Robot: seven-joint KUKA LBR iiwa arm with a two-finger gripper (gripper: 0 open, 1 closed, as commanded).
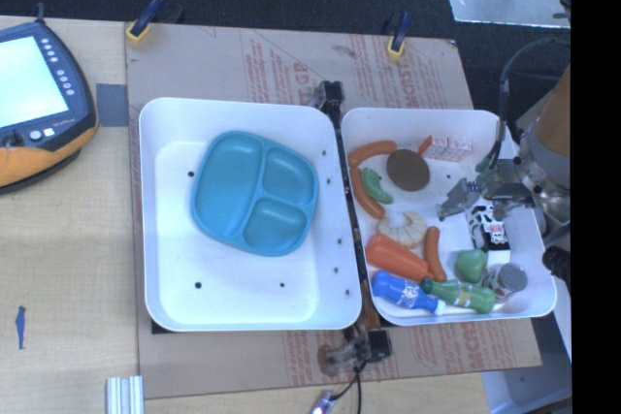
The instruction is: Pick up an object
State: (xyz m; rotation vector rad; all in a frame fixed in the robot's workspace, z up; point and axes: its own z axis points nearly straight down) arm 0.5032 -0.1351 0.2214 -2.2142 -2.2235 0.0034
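left bin (pixel 165 305): room left along its edges around blue plate (pixel 256 193) | right bin (pixel 441 119): crowded by toys, front edge blocked by bottles (pixel 437 294), small gap left at centre

Arm reaching in low over the right bin

The arm enters from the right edge, its grey body and orange band partly cut off by the frame, and leans over the right bin's (pixel 505 126) far right side. The gripper (pixel 464 199) points leftward toward the bin's middle, its two dark fingers (pixel 452 205) splayed apart with nothing visible between them.
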